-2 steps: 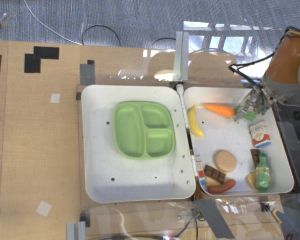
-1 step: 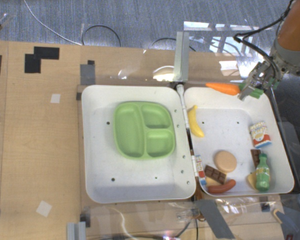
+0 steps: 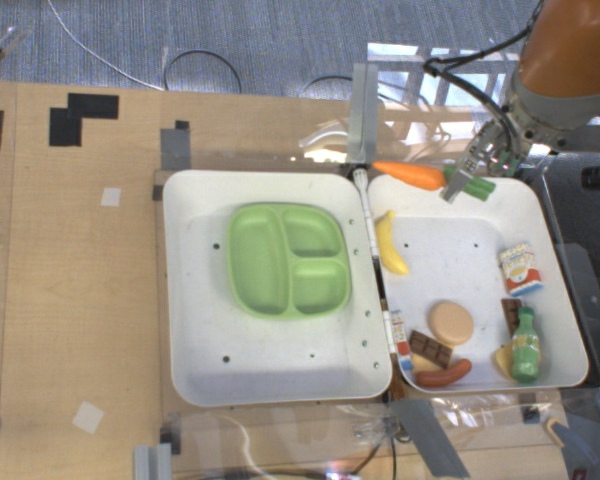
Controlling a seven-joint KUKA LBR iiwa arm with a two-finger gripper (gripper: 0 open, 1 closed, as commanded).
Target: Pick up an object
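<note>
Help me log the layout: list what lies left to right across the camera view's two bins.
Green divided plastic plate → yellow toy banana → round tan toy bun → green toy bottle.

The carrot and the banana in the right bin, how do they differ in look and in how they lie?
The carrot is orange with a green top and lies crosswise at the right bin's far rim; the banana is yellow and lies lengthwise along the bin's left wall. The carrot tapers straight, while the banana curves. The carrot's green top is at the gripper; the banana lies apart from it. Both are toy foods.
</note>
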